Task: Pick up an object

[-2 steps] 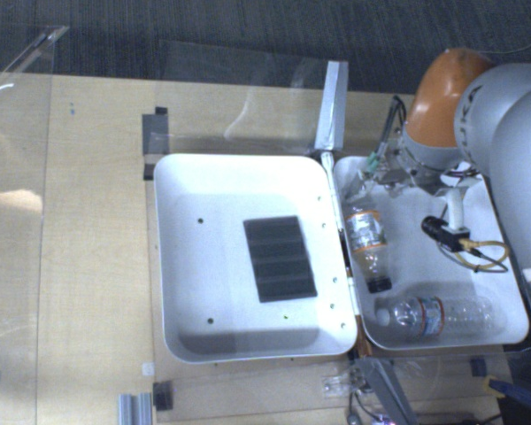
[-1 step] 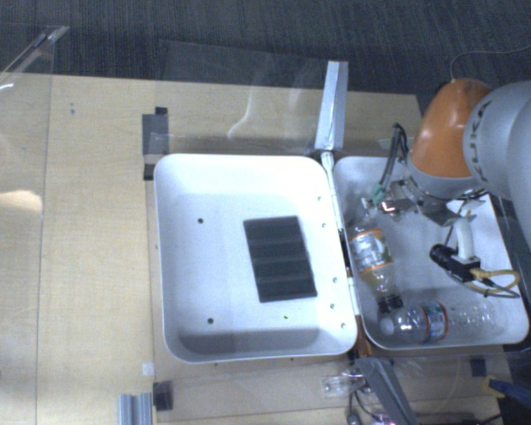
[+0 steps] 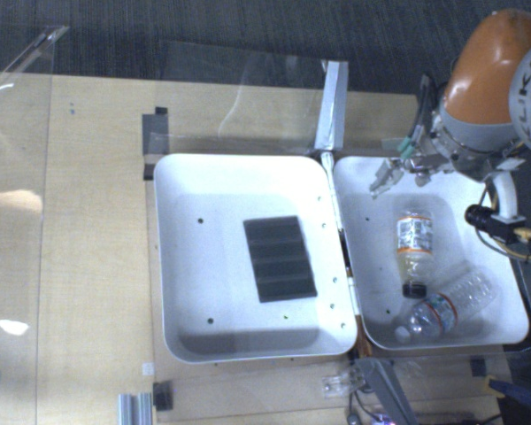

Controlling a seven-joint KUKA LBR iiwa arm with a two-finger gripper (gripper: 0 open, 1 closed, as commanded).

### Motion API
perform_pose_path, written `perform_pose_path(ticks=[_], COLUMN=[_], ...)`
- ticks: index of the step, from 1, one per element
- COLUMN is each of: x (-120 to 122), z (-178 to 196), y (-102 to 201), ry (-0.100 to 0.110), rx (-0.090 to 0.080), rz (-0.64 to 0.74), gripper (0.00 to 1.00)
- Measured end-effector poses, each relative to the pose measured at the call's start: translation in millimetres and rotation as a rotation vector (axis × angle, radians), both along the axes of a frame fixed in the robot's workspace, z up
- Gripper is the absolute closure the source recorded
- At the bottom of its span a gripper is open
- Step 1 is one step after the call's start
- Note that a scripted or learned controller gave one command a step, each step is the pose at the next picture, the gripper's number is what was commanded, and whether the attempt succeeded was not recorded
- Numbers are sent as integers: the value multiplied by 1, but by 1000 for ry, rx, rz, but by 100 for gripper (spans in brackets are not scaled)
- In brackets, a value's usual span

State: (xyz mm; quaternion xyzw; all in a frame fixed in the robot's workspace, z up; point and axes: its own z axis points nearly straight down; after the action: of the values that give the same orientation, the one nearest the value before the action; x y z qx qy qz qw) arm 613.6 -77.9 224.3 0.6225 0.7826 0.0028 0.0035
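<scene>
**Arm over the right bin, two bottles below**

At the far left, the light wooden bench [image 3: 80,264] lies under a clear sheet that catches glare. Next comes the left bin [image 3: 181,326], a shallow white tray with rounded corners; a dark ribbed rectangular block [image 3: 280,258] lies flat near its middle, slightly turned. A grey upright post [image 3: 331,104] rises behind the seam where the two bins meet.

The right bin [image 3: 372,264] sits just beside the left one. In it lies a clear plastic bottle [image 3: 414,246] with a white label and a dark cap, running roughly top to bottom in the bin's centre. Near its cap end, toward the bin's front right, a second clear bottle [image 3: 442,308] lies at a slant with a coloured band near its neck; the two seem to touch, though the transparency makes that hard to confirm.

The end effector [image 3: 388,177] hangs over the bin's rear left area, well apart from both bottles, nothing between its fingers. Whether they are spread or closed, I cannot tell. Cables [image 3: 504,228] trail from the grey-and-orange arm [image 3: 491,78] at the right.
</scene>
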Motion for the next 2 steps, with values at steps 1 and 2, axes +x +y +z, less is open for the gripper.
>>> perform_pose_path(ticks=[1, 2], x=[-17, -15], z=[-75, -135], y=[-37, -55], ry=[4, -5], rx=[0, -1], rz=[68, 24], gripper=[0, 0])
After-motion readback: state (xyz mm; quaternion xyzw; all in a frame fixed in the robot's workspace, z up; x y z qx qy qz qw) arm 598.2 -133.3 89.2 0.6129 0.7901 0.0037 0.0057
